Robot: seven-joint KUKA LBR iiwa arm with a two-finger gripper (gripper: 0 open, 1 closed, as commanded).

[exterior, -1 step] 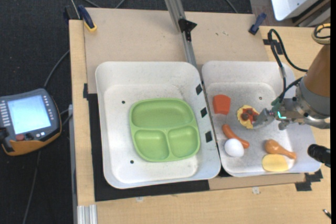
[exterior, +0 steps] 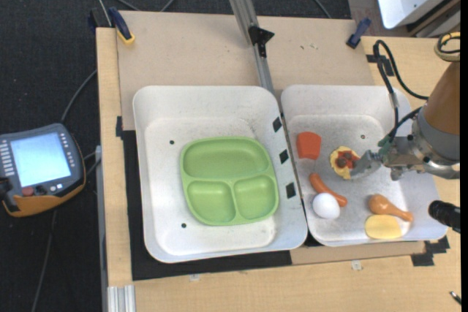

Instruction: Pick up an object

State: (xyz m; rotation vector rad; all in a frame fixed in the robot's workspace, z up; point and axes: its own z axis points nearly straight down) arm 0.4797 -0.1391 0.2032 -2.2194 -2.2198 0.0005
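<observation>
Yellow, red-centred toy (exterior: 342, 161) at claw (exterior: 363, 164).

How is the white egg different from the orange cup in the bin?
The egg is white and round; the cup is orange with straight sides. The egg sits nearer the front edge, touching a carrot; the cup stands alone farther back. Both lie in the right bin, apart from the gripper.

Both bins (exterior: 212, 102) white, faintly speckled. Divided tray (exterior: 228, 180) in left bin light green. Right bin: cup (exterior: 308, 145) orange-red; carrot (exterior: 327, 189) orange; egg (exterior: 326, 206) white; drumstick (exterior: 389, 207) golden brown; flat piece (exterior: 385, 228) pale yellow; small toy (exterior: 342, 161) yellow with red. Bench (exterior: 190, 47) tan. Pendant (exterior: 38, 168) at frame left grey, orange underside.
</observation>
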